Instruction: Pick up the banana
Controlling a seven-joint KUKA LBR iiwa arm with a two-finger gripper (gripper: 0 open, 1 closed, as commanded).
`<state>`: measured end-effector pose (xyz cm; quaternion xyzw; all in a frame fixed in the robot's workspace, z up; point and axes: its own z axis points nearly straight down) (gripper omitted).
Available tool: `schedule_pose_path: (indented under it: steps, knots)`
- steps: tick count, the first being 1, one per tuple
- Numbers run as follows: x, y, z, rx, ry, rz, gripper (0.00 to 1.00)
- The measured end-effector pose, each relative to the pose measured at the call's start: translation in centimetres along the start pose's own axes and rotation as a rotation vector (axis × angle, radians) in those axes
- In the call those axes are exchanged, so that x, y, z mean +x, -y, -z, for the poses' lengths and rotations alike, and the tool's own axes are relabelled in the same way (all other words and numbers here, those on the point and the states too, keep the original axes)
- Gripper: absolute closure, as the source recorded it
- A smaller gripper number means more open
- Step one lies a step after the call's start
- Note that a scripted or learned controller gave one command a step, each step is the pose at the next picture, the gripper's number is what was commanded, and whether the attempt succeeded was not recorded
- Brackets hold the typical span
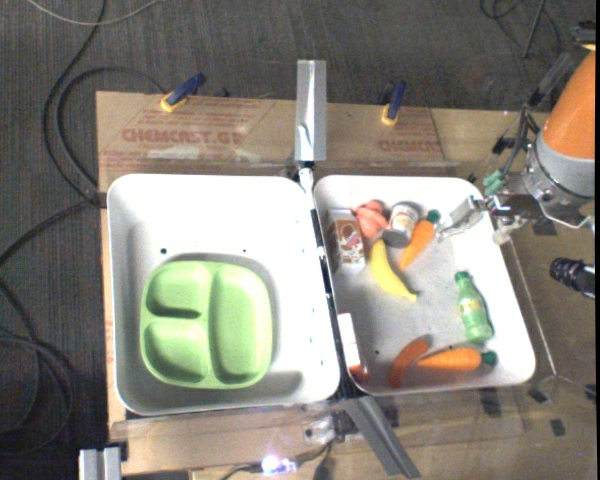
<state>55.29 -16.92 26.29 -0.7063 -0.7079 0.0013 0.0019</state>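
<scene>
Two white bins side by side, with the yellow banana (390, 273) lying in the right bin (525, 338), near its upper middle. Not picked up yet. Gripper (467, 214) up by that bin's upper right edge, near the banana but apart from it; open or closed, cannot tell. Left to do: reach, grab, lift. Tight spot: small box (347, 243) just left, orange carrot (417, 240) just beside at upper right. More bare room below and to the right.

Light falls evenly from above, bright on the two shallow white plastic bins (220, 193), which look slightly washed out. Soft shadows gather along their inner walls. The dark carpeted floor (40, 78) stays dim. The picture is mildly soft and grainy throughout.
</scene>
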Motion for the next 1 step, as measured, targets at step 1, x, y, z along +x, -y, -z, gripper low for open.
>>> schedule_pose_path:
  steps: [1]
  knots:
    - [5.67, -1.68, -9.02, 0.001, -0.001, 0.077, 0.0]
